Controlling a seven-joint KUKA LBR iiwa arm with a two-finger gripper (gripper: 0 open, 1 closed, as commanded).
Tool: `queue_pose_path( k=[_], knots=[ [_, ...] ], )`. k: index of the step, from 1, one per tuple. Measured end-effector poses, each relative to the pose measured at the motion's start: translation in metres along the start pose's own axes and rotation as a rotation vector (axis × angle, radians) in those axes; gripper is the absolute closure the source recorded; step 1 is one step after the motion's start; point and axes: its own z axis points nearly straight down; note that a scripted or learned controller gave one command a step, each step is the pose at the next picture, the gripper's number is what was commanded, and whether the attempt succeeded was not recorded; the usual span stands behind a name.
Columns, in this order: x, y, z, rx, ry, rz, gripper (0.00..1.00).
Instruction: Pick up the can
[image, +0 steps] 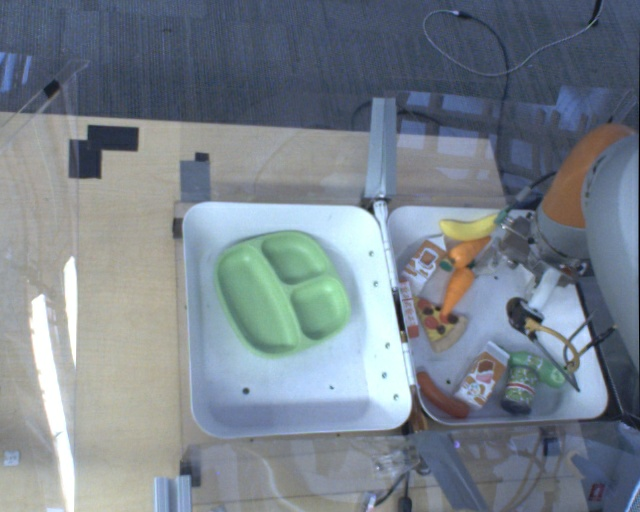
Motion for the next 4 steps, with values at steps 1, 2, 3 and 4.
queue_pose_path(
  k=[1, 2, 3, 4],
  knots=[
    [-0.054, -0.052, -0.002, 0.0, 0.002, 0.012, 0.0],
    [0.017, 0.001, 0.0, 0.001, 0.0, 0.065, 0.0],
    [-0.075, -0.081, -0.002, 0.002, 0.001, 0.199, 0.0],
    [-0.019, -0.048, -0.001, -0.004, 0.001, 0.028, 0.0]
  ],
)
